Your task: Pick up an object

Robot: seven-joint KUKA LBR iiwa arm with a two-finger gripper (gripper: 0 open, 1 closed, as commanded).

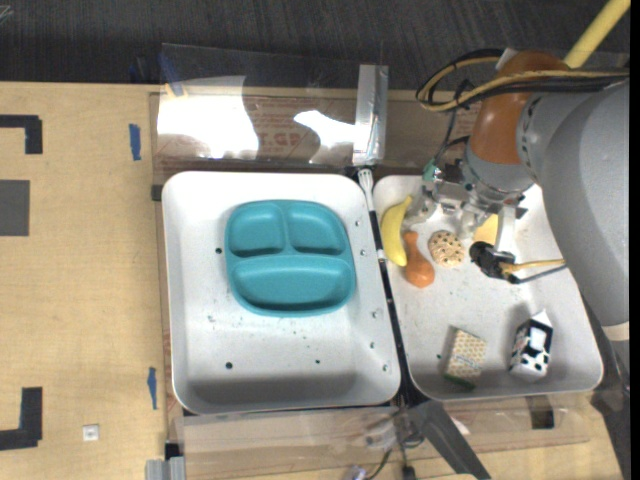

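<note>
Well, from my seat I have the overhead camera view, looking down at a slant on the tan worktop (80, 268) and its two white bins.

The left bin (190, 368) carries a teal divided plate (290, 256), sitting a little toward 12 o'clock of the bin's middle. Dark specks dot the bin floor around it.

The right bin (500, 308) is where the loose things lie. The grey arm (585, 178) comes in from 3 o'clock, its orange band (495, 133) over the bin's 12 o'clock edge, and the pincer (452, 216) hangs low over the bin's 10 to 11 o'clock part. I cannot tell from here whether the pincer is wide or narrow, nor whether it has hold of anything.

Just below it, at its 6 o'clock, sits a round speckled ball (447, 249), the thing closest to it. At 9 o'clock of the ball lies an orange piece (420, 266), touching or nearly touching a yellow banana (395, 230) that runs along the bin's left wall. A pale yellow piece (487, 230) shows at 2 o'clock of the ball, partly hidden by the robot's hardware.

Well apart from these, toward the bin's 6 o'clock edge, a small patterned box (465, 353) stands, and at 5 o'clock a black-and-white carton (533, 348) sits near the rim.
</note>
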